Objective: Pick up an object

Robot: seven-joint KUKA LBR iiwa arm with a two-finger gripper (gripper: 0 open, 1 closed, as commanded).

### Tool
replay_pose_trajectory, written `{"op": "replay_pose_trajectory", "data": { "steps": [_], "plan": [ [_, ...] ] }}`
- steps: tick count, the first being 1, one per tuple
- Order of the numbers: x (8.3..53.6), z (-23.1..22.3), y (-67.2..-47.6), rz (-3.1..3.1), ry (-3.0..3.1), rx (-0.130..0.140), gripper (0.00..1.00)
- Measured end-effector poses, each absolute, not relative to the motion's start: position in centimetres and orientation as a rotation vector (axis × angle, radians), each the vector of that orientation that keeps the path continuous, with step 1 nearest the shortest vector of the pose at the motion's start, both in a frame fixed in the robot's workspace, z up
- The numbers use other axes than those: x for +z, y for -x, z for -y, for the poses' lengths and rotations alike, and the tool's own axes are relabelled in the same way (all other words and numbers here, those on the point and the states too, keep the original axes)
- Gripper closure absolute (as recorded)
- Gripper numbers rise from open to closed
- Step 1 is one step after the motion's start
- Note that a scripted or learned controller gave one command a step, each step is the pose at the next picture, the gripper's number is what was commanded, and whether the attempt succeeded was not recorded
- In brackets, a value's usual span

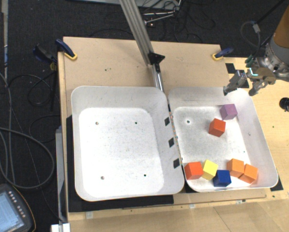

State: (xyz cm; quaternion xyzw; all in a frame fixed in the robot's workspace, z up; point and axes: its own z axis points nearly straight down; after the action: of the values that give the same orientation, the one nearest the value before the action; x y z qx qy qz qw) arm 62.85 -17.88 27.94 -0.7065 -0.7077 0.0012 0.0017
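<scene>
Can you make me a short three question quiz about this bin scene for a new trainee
1. True or false: all the blocks lie in the right bin.
2. How many blocks are there in all?
3. Which block lies nearest the gripper? A) blue block B) purple block C) yellow block

Key:
1. True; the left bin holds none.
2. Seven: purple, yellow, blue, and four orange ones.
3. B; the gripper hangs over the right bin's far rim, with open fingers and nothing between them.
</scene>
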Motion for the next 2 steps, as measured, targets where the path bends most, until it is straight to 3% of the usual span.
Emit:
{"op": "replay_pose_trajectory", "data": {
  "steps": [1,2],
  "plan": [
    [28.2,17.9,-62.9,2.226,2.218,0.001,0.00],
    [22.7,16.8,-62.9,2.222,2.215,0.005,0.00]
  ]
}}
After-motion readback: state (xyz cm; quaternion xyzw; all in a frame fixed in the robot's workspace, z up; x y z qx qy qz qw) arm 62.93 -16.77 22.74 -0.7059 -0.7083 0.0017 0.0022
